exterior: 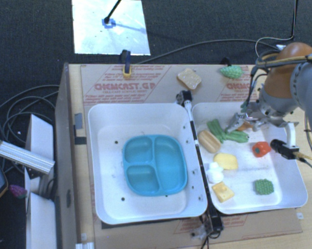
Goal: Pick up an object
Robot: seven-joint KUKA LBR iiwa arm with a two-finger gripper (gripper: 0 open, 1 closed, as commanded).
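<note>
Inside the right bin (296, 193), seven toy foods lie below the claw (241, 122), its spread unclear.

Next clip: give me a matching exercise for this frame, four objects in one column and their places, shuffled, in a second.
Objects:
1. blue divided plate
2. red tomato-like toy
3. green bumpy toy
4. tan bread-like toy

Places:
A. on the cardboard behind the bins
B. in the left bin
C. right bin, near its front right corner
D. right bin, just right of the middle, below the gripper

Pairs: 1-B, 2-D, 3-C, 4-A
</note>
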